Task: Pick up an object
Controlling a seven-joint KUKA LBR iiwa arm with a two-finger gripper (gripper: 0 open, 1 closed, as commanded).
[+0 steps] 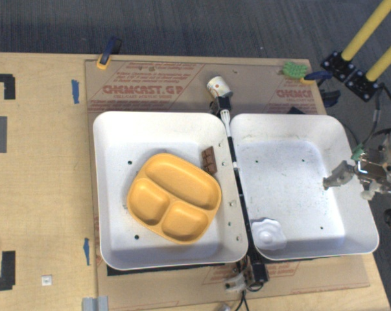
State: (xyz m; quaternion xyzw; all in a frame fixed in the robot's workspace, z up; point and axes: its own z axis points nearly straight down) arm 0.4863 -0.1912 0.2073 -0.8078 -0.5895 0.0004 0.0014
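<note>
At the right bin's (299, 173) edge, the claw (341, 173) carries nothing I can see (grip state unreadable); the yellow three-compartment plastic tray (174, 197) lies unpicked.

A: How much room lies around the tool (338, 175)?

B: Plenty; it sits at the right bin (292, 125)'s right rim, with bare floor just beside it. A white lump (268, 233) lies nearer the front, well apart.

A: And further off?

B: The yellow divided tray (174, 197) crowds the left bin (117, 135), a brown piece (209, 160) touching its edge.
</note>
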